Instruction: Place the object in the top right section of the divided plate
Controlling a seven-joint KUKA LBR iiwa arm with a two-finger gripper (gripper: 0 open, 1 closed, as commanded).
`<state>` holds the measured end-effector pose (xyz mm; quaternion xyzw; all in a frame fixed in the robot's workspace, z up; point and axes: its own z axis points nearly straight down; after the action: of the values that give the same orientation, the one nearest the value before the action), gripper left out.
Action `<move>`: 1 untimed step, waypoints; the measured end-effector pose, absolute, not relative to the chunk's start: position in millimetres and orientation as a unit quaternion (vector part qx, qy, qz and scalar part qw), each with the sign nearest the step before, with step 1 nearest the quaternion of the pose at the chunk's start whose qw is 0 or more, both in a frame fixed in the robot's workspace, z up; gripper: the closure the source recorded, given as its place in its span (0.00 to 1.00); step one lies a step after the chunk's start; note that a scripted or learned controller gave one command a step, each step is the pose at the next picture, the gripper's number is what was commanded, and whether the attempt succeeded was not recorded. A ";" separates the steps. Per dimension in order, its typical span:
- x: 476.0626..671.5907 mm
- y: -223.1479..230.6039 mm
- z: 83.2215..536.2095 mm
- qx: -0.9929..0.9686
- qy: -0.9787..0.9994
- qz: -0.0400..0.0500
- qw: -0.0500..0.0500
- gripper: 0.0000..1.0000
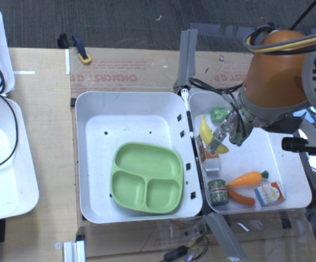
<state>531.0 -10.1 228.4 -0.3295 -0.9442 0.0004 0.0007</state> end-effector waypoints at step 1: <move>515.8 39.5 198.6 -0.382 -0.924 0.001 0.001 1.00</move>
<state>515.8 39.5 198.6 -0.3818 -0.9242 0.0006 0.0007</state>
